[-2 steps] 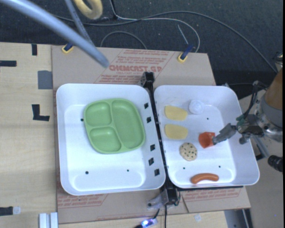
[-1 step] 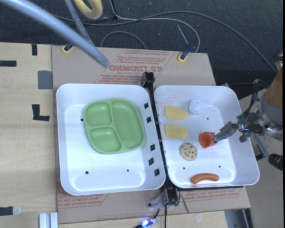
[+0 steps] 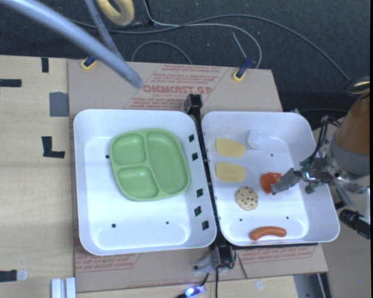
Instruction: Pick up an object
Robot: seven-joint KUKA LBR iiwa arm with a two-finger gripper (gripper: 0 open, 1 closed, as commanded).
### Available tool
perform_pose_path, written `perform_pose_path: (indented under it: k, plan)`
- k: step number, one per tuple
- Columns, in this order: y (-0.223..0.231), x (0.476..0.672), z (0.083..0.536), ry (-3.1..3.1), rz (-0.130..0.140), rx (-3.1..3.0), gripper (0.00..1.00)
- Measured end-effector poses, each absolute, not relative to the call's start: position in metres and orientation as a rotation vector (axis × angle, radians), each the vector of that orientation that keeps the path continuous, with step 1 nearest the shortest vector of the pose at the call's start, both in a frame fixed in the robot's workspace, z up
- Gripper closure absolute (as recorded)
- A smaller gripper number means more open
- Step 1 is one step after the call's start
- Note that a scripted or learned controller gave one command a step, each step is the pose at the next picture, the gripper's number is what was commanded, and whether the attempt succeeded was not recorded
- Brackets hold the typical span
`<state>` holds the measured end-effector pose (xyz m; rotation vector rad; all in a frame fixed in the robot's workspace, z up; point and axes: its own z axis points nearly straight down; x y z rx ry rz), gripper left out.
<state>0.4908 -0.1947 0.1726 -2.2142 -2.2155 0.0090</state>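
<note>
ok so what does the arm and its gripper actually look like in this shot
The arm is grey with an orange band above the wrist, rounded in section. Its gripper is dark grey metal with slim fingers, and thin dark cables loop beside the wrist.

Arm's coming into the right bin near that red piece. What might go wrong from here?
1. The gripper sits right beside the small red object; coming in from the side, it may push it away rather than grasp it.
2. The cookie lies just below-left of the red object, so a shove could knock into it.
3. The arm works close to the right bin's right wall, so it may clip the rim.
</note>
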Motion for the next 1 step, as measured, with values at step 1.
perform_pose_path:
  k: [1]
  plan:
    - [-0.1899,0.4958,0.1080,-2.215,0.009,-2.212,0.00]
